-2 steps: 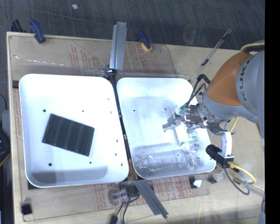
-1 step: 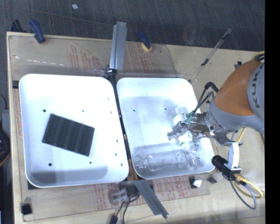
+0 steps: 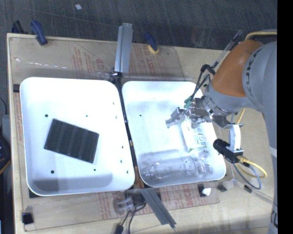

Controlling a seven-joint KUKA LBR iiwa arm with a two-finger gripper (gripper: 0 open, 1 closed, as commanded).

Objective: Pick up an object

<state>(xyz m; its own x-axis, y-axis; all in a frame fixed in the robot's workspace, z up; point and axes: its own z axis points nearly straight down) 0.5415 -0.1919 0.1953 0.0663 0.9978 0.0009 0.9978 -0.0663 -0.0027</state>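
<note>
- Nearest the viewer, a clear plastic bottle [image 3: 169, 168] lies on its side along the near wall of the right bin [image 3: 151, 94]. Its long axis runs left to right, with what looks like the cap end toward the right near corner.
- Just beyond it, a second clear item with a white label [image 3: 196, 139] lies near the bin's right wall. Its long axis runs roughly near to far. It sits directly below and slightly nearer than the gripper.
- The label carries faint greenish marks; no word on it can be read.
- The gripper [image 3: 187, 117] hangs over the right half of the right bin, above the far end of the labelled item. Whether it is wide, narrow or holding anything cannot be told from this slant.
- The arm [image 3: 239, 77], grey with an orange band, reaches in from the right, so the right bin is the closer one to it.
- In the left bin [image 3: 34, 96], well apart from the gripper, a flat dark ribbed rectangle [image 3: 71, 140] lies tilted.
- Farthest off, faded red print on the bench sheet [image 3: 78, 52] is too blurred to read.
</note>
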